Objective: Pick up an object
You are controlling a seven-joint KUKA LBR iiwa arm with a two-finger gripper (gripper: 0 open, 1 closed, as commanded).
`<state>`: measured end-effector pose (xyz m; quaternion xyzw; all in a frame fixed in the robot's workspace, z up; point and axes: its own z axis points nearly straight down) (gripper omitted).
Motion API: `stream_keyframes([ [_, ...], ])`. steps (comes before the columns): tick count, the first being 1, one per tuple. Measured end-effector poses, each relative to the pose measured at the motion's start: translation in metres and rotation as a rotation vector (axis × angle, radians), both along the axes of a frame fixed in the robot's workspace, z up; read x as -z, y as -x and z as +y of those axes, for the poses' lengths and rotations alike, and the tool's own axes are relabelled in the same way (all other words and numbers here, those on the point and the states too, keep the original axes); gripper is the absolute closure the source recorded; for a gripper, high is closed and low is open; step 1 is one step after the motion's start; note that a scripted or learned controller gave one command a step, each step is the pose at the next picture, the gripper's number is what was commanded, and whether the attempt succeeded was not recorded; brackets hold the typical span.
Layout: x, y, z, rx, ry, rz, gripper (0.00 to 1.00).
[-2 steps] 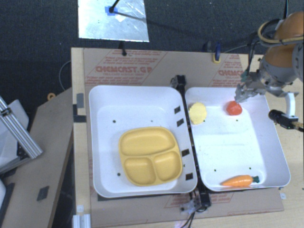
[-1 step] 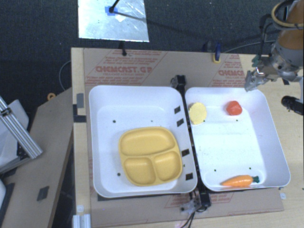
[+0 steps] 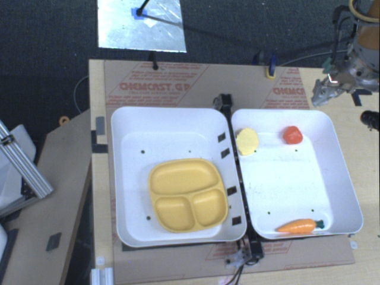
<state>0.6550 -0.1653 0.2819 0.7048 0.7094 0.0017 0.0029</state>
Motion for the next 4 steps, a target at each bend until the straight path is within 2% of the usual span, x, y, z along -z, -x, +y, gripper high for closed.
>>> stream_keyframes([
  [1,0.0,0.026,0.042,-0.001,-0.002,0.006,1.0],
  [3,0.007,0.057,0.143,-0.003,-0.003,0.007,1.0],
  [4,0.032,0.082,0.185,-0.002,-0.003,0.008,1.0],
])
